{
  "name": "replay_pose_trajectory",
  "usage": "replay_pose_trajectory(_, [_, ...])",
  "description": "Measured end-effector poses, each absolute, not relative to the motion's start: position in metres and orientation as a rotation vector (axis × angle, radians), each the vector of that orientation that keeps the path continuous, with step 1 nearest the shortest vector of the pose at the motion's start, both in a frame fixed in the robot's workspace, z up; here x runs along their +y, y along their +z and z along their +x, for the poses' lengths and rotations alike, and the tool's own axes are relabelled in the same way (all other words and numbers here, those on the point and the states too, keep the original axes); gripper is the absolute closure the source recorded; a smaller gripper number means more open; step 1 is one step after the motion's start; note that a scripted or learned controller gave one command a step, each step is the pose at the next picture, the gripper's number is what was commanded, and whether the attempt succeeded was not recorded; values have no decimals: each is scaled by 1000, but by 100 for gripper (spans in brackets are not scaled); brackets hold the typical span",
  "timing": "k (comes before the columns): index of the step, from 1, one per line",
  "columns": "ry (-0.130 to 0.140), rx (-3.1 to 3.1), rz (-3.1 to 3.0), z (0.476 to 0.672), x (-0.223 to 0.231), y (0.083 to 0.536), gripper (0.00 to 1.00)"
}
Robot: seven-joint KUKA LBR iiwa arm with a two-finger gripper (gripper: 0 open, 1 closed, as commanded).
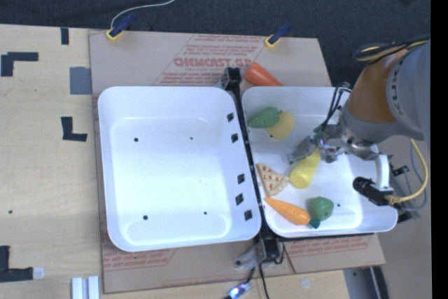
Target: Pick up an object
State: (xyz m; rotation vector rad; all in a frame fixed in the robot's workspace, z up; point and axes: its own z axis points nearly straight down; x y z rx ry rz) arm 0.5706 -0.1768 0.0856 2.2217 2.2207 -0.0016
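Observation:
The right white bin (350, 224) holds several toy foods. A yellow piece (304, 171) lies near its middle, with a waffle-like wedge (271, 178) just to its left. An orange carrot (288, 211) and a green piece (321, 207) lie along the front wall. A green leafy item (264, 117) touches a round yellow fruit (283, 126) at the back left. My gripper (314, 146) hangs low in this bin, right at the upper end of the yellow piece. Nothing visibly hangs from it.
The left white bin (112, 150) sits beside the right one, and black clips run along their shared wall. An orange toy (262, 74) lies outside on the cardboard behind the right bin. The arm's grey body and orange band (371, 94) cover the right bin's far-right side.

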Motion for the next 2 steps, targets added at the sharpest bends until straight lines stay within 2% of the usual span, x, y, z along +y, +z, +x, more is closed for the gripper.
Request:
replay_pose_trajectory(1, [-2, 2221, 2219, 573, -177, 95, 100])
replay_pose_trajectory(2, [0, 2222, 2221, 554, -178, 134, 100])
